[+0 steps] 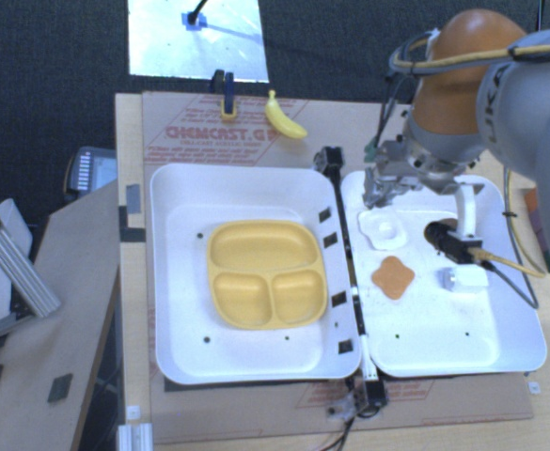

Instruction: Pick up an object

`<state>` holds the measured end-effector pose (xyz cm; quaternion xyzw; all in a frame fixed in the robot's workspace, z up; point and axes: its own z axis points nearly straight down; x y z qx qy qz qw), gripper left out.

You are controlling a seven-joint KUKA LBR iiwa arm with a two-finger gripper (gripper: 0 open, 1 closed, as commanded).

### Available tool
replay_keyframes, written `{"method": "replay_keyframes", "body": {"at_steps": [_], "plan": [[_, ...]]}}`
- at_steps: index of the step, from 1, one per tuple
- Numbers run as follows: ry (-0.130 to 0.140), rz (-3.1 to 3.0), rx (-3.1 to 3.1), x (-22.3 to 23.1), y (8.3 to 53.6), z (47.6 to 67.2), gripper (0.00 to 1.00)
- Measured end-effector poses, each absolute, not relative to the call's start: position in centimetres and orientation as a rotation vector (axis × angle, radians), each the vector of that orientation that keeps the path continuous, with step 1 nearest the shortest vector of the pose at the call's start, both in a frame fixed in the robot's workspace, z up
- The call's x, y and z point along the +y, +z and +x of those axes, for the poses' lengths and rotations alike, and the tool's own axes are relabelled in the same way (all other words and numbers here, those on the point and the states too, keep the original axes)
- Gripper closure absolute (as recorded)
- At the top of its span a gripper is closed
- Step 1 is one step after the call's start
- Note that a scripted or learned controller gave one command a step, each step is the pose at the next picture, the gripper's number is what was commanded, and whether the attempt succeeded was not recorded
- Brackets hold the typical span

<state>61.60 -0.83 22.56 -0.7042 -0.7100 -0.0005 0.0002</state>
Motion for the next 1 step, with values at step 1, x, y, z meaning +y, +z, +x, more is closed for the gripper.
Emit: {"method": "replay_keyframes", "body": {"at_steps": [1], "plan": [[-0.002,-2.211,-2.231,5.48,22.38,61.02,1.0]]}}
